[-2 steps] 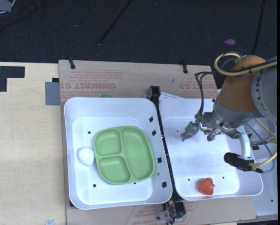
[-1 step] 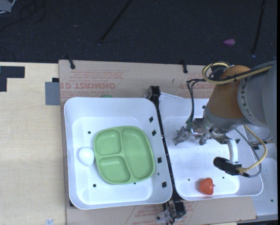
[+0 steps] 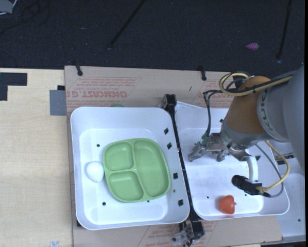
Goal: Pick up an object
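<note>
Pincer point(image 3: 208, 151) sits low over the right bin point(image 3: 277, 207), can't tell its state. Red tomato-looking thing point(image 3: 226, 204) lies near that bin's front edge. Left bin point(image 3: 82, 122) has a green divided plate point(image 3: 136, 169) touching a white egg point(image 3: 95, 171).

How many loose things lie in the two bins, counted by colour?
Green: 1, the divided plate in the left bin
White: 1, the egg-like ball beside it
Red-orange: 1, the small round object in the right bin
Total: 3
</note>
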### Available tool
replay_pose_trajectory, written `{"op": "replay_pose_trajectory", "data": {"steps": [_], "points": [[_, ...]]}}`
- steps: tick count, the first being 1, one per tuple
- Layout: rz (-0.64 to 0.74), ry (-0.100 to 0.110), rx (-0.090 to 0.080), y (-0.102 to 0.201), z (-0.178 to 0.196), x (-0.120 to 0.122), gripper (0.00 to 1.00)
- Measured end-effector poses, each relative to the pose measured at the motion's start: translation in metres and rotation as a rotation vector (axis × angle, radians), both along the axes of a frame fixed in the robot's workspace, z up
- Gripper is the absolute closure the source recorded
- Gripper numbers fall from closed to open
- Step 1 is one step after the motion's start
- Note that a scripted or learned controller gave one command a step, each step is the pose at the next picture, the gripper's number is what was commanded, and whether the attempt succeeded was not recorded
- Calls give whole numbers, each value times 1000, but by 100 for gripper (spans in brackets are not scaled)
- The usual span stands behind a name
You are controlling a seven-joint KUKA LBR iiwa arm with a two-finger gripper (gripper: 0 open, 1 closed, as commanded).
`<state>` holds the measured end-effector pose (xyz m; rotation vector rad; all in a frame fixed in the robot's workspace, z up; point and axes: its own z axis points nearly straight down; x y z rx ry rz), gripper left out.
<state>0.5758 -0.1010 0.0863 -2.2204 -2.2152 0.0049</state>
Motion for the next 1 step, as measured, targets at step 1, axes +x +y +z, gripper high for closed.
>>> {"op": "replay_pose_trajectory", "data": {"steps": [1], "points": [[-5, 0, 0, -1, 11, 0, 100]]}}
